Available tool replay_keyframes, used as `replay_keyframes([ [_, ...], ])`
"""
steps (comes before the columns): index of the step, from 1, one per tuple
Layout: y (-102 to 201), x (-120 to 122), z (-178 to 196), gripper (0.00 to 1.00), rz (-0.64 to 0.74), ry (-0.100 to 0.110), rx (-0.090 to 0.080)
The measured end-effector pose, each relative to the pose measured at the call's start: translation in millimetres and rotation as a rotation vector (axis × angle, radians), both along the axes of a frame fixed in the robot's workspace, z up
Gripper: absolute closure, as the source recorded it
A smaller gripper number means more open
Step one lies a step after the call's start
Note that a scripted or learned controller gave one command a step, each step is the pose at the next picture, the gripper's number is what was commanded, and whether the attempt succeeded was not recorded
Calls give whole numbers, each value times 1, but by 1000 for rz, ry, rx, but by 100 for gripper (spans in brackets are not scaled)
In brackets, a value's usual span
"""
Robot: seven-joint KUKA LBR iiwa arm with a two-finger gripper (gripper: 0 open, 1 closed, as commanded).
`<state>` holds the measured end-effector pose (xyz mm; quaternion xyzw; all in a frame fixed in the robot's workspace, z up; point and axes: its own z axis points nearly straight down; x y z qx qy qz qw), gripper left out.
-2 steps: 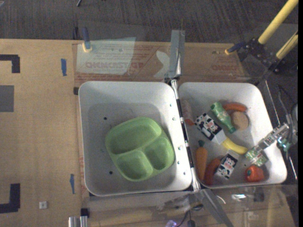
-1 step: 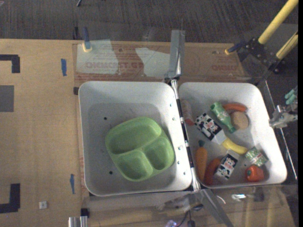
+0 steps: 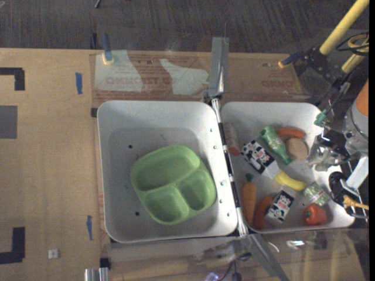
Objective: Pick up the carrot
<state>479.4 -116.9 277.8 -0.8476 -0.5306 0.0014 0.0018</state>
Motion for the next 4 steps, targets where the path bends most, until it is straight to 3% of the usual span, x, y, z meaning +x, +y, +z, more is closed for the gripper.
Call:
replay_keyframes([
  [1,35,0,2,100,-237,-2,-3],
  [2,84,0,8,100,-662,-2,-4],
  [3,80,-1,-23,100,-883,4,-5],
  [4,81,-1,-14,100,-880,7,-6],
])
